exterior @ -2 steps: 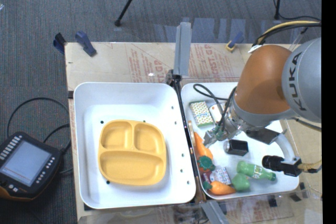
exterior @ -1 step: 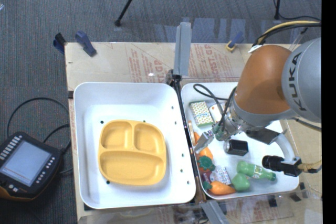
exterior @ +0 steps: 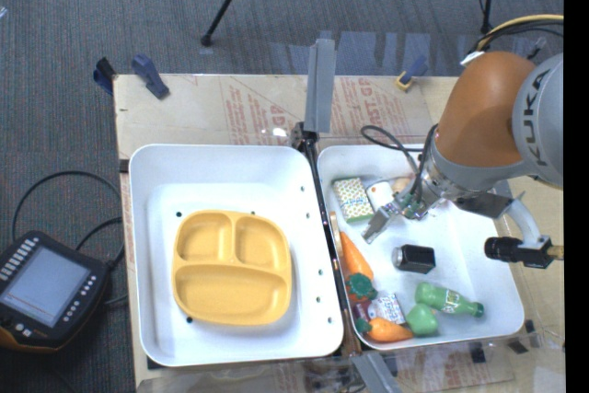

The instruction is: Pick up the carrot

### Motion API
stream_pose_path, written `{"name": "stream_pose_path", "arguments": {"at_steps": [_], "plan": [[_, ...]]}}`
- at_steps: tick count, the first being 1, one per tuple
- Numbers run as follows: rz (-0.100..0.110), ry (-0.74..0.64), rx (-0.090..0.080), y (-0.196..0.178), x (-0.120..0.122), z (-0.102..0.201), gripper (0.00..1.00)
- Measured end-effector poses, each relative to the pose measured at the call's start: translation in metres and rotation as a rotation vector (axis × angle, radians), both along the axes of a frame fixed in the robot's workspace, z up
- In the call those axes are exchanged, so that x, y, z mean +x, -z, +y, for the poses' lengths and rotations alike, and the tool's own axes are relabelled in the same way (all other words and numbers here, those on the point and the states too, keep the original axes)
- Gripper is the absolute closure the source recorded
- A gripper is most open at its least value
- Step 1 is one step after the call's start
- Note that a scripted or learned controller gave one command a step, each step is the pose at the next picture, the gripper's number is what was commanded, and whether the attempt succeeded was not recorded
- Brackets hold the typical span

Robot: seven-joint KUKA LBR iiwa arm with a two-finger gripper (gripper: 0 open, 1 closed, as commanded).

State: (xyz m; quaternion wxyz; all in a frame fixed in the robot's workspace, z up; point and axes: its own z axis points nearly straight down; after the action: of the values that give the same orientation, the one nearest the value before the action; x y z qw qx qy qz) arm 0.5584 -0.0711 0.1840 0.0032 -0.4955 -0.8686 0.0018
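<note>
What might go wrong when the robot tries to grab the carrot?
The carrot lies tight against the right bin's wall, so one side may have too little room for a grip. A red toy touches its lower end and could get caught. The end effector hangs near the checked packet and might bump it.

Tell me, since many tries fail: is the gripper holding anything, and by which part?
Nothing is held. The gripper hovers above the right bin, with the carrot lying below it, ungrasped.
</note>
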Motion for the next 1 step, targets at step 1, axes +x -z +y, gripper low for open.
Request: {"name": "stream_pose_path", "arguments": {"at_steps": [1], "plan": [[0.001, -0.081, 0.002, -0.0004, -0.0336, 0.047, 0.0]]}}
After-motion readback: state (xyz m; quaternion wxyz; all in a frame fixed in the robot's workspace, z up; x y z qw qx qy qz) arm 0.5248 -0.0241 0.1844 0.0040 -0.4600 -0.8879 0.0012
